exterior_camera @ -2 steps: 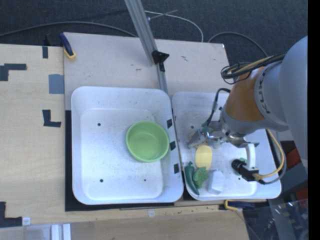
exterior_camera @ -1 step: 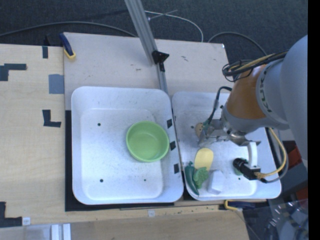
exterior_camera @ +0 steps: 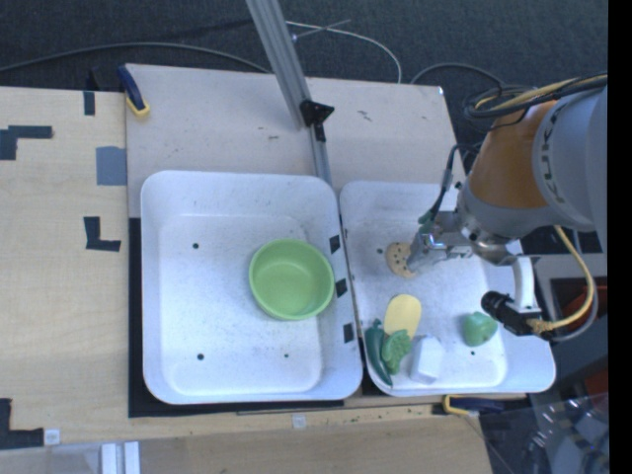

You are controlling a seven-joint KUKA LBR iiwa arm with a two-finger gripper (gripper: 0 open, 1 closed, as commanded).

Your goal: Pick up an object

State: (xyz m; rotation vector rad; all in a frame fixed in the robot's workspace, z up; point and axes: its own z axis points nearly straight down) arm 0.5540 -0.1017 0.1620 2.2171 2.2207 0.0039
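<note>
My gripper (exterior_camera: 419,255) hangs over the right bin (exterior_camera: 449,205), its fingers low beside a small tan perforated disc (exterior_camera: 397,257) that lies just to its left. Nothing shows between the fingers. Nearer the front of that bin lie a yellow oval piece (exterior_camera: 402,314), a dark green leafy toy (exterior_camera: 388,349), a white block (exterior_camera: 428,358) and a small green lump (exterior_camera: 479,328). A green bowl (exterior_camera: 290,279) sits in the left bin (exterior_camera: 188,265), towards its right side.
A slanted metal pole (exterior_camera: 281,47) runs down to the divide between the bins. Black cables and yellow hoses hang off the arm at the right bin's right edge. A blue and yellow clamp (exterior_camera: 133,92) sits at the board's far-left corner.
</note>
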